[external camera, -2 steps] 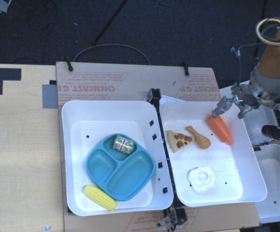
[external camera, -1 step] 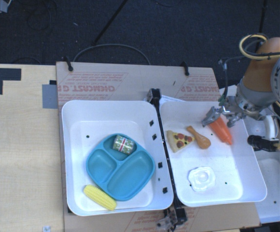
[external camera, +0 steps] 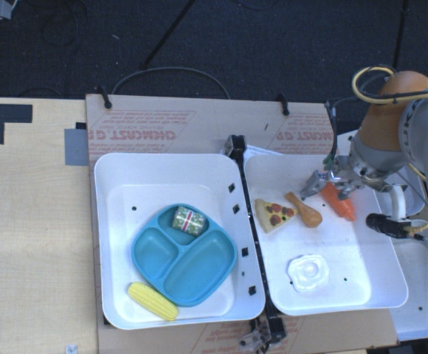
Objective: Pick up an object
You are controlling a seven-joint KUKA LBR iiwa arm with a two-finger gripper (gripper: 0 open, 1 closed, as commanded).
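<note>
Beside hand (external camera: 330, 186): carrot (external camera: 340, 203), drumstick (external camera: 305, 210), pizza slice (external camera: 274, 214); egg (external camera: 307, 271) apart.

My fingers (external camera: 325, 185) are looking like dull grey metal. Both white bins (external camera: 118, 198) are showing smooth, faintly glossy plastic, the blue divided plate (external camera: 192, 268) is gleaming as plastic too, and the surface (external camera: 29, 234) is appearing as matt pale wood.

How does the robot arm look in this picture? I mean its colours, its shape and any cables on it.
The arm is grey and rounded, with a broad orange band above the wrist. A yellowish cable loops beside the band, and thin wires run along the arm's side. The gripper at its end is small and of grey metal.
</note>
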